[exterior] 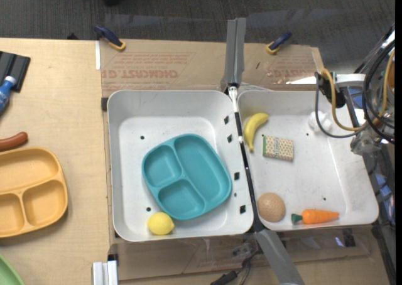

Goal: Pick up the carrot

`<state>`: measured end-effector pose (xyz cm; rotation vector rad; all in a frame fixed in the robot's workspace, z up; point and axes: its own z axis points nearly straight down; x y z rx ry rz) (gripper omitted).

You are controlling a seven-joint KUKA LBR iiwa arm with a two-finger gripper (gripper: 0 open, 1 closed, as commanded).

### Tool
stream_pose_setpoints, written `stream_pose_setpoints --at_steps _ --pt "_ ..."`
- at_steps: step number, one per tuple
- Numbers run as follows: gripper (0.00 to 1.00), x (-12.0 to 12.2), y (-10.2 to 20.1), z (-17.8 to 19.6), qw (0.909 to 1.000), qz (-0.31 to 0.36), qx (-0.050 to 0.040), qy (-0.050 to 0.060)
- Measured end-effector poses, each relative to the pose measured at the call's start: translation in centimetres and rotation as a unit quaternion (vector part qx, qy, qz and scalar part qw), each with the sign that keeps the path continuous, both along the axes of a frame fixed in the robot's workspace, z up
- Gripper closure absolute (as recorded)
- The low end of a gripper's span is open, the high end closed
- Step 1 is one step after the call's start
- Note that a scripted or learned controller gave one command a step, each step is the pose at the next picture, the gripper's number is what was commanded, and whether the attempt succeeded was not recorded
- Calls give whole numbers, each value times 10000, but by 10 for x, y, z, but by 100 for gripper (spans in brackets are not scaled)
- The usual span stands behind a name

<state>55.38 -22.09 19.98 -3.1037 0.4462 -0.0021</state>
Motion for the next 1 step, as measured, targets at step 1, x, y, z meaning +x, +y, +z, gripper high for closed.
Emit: stream_pose_setpoints --at_steps 1 --pt "100 -7 35 -8 9910 -1341 4 35"
